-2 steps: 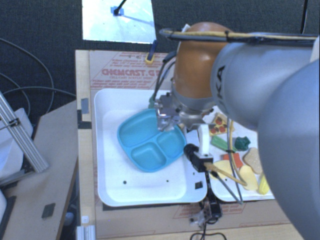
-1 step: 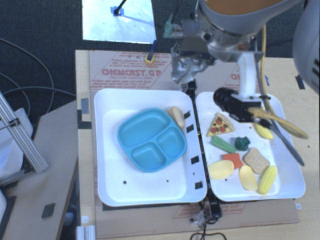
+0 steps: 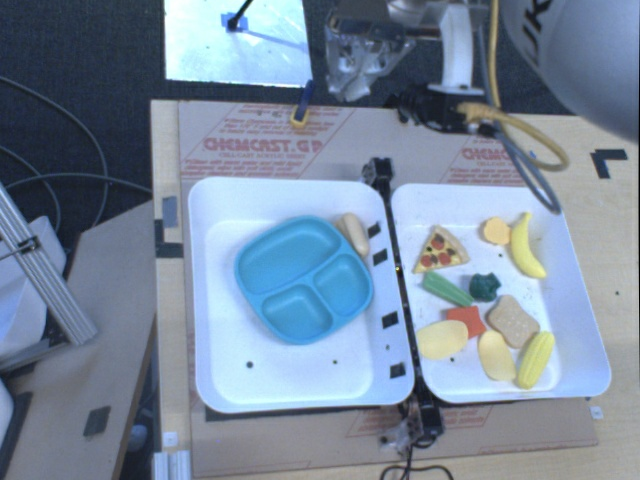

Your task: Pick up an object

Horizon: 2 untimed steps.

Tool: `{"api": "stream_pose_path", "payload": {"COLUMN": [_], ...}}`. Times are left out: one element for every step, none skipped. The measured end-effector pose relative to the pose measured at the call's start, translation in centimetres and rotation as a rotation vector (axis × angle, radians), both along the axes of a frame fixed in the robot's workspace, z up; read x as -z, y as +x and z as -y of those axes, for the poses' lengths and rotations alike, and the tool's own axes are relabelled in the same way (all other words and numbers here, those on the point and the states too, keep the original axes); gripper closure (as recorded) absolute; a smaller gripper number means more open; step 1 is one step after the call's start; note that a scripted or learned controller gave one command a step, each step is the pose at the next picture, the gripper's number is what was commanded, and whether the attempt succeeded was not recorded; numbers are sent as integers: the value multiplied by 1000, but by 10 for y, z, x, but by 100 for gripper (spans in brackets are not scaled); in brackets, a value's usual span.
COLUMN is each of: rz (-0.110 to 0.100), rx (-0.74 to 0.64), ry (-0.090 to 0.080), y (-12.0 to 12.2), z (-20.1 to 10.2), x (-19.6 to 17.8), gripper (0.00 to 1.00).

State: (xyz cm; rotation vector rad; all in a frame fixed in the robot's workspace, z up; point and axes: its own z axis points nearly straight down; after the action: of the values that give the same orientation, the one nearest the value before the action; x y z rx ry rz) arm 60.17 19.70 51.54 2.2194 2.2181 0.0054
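Note:
My gripper (image 3: 352, 80) hangs high at the top of the view, above the back edge of the bench and behind the two bins, with nothing visible between its fingers. In the right bin (image 3: 575, 268) lie a pizza slice (image 3: 441, 250), a banana (image 3: 526, 246), an orange round piece (image 3: 495, 231), a green vegetable (image 3: 446, 290), a dark green piece (image 3: 485, 286), a red piece (image 3: 466, 320), a brown toast-like piece (image 3: 513, 320), two pale yellow pieces (image 3: 442, 340) and a corn cob (image 3: 535, 359).
The left bin (image 3: 215, 368) holds a blue divided tray (image 3: 303, 279) with a tan oval piece (image 3: 354, 233) at its right rim. A black clip strip runs between the bins. A shiny plate (image 3: 235, 26) lies beyond the bench. A yellow hose (image 3: 525, 133) trails near the right bin's back.

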Motion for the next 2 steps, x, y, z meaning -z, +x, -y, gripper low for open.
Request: {"api": "stream_pose_path", "payload": {"rz": [-4,3], "rx": [-6,2], "ry": [2,-1], "y": [-66,71], "z": [9,31], "x": [-21,-18], "gripper": [100,100]}}
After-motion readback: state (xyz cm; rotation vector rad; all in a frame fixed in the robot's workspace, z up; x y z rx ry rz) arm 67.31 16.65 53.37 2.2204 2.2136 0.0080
